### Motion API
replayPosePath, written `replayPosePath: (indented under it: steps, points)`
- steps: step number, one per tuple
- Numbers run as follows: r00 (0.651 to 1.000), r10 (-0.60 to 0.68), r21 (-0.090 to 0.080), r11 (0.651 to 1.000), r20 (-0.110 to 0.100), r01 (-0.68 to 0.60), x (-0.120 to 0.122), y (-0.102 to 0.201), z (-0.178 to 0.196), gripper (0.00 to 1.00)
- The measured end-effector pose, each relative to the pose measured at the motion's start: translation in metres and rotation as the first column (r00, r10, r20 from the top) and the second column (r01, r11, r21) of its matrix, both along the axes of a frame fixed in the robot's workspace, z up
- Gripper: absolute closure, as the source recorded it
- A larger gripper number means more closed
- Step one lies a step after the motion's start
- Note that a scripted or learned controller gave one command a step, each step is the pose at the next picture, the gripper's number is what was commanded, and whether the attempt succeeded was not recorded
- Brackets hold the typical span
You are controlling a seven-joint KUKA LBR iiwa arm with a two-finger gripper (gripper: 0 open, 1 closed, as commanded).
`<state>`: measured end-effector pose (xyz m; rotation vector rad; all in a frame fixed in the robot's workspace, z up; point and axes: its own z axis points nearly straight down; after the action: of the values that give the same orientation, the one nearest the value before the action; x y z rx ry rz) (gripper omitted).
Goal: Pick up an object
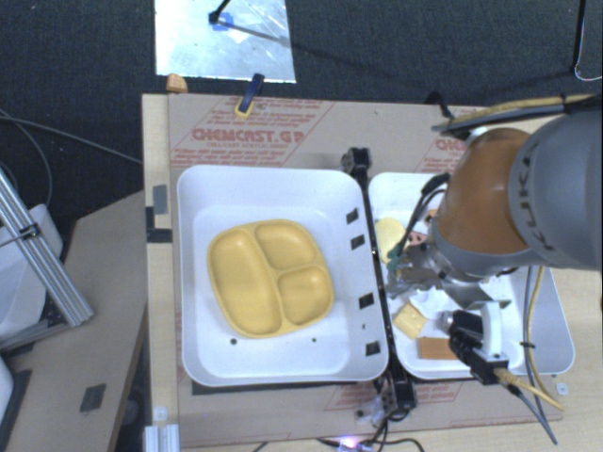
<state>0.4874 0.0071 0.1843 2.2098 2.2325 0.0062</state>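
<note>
Overhead, grey arm (528,196) bent low over right bin (556,347), hand (407,273) near yellow pieces (411,320), grip state unclear, divided yellow tray (270,277) in left bin (203,205)

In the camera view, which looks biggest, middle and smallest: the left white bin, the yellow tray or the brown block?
1. Left white bin, biggest.
2. Yellow tray, lying inside it.
3. Brown block in the right bin, smallest.

Bench (254,130), brown board top: 2 white bins side by side, left bin (273,182), right bin (556,347).
</note>
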Motion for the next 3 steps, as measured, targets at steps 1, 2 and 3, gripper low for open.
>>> replayPosePath:
  steps: [1, 2, 3]
  points:
    - [1.000, 0.000, 0.000, 1.000, 0.002, 0.000, 0.000, 0.044, 0.034, 1.00]
    - [1.000, -0.003, -0.001, 1.000, -0.004, 0.003, -0.001, 0.086, 0.013, 1.00]
    - [1.000, -0.013, 0.001, 1.000, 0.013, 0.013, 0.005, 0.169, -0.084, 1.00]
